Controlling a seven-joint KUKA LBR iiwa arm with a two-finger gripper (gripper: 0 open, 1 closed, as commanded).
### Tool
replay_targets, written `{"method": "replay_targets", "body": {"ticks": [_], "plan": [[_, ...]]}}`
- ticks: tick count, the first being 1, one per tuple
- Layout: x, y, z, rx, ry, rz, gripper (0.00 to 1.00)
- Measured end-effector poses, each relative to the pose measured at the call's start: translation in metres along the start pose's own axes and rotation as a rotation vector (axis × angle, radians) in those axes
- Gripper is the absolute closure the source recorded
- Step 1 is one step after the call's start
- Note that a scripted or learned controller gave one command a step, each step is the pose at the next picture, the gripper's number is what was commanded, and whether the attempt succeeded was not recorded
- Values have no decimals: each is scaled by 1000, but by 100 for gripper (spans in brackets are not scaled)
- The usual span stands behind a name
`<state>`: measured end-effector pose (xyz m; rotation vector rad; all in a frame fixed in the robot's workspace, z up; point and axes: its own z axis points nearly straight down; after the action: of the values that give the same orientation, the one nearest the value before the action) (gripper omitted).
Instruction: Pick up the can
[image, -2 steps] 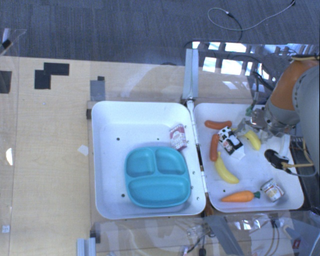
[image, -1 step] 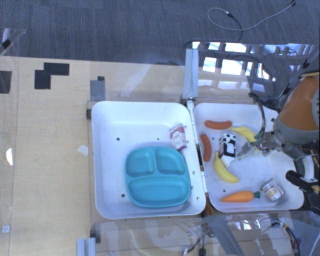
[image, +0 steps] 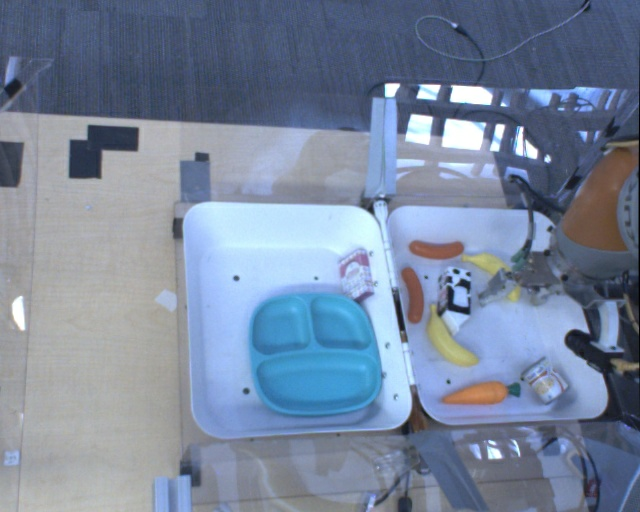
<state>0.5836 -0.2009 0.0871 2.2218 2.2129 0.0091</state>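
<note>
Reaching in from the right, the gripper (image: 503, 289) hangs low over the right bin (image: 590, 400), just beside a black-and-white patterned toy (image: 457, 291) and a small yellow piece (image: 486, 263). Whether it is parted or closed cannot be told at this resolution, and nothing is seen held in it. The wrist behind it lies nearly level, with the orange band (image: 605, 205) rising toward the bin's far right corner.

The can (image: 356, 274), taken here to be the red-and-white object, sits in the left bin (image: 215, 300), close against the wall shared with the right bin and just beyond the far right corner of the blue divided plate (image: 315, 355). It is well apart from the gripper, across the divider.

Judged by appearance, it is small, light and stiff-walled, with a smooth label that may slip. It appears tilted or dented, though this is uncertain. A grasp across its narrower width, approached from the open plate side, seems safest, since the adjoining wall leaves little clearance.
</note>
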Motion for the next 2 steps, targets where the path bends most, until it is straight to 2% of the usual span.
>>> {"method": "replay_targets", "body": {"ticks": [1, 2], "plan": [[1, -68, -54, 5, 0, -142, 0], [-6, -94, -4, 1, -1, -156, 0]]}}
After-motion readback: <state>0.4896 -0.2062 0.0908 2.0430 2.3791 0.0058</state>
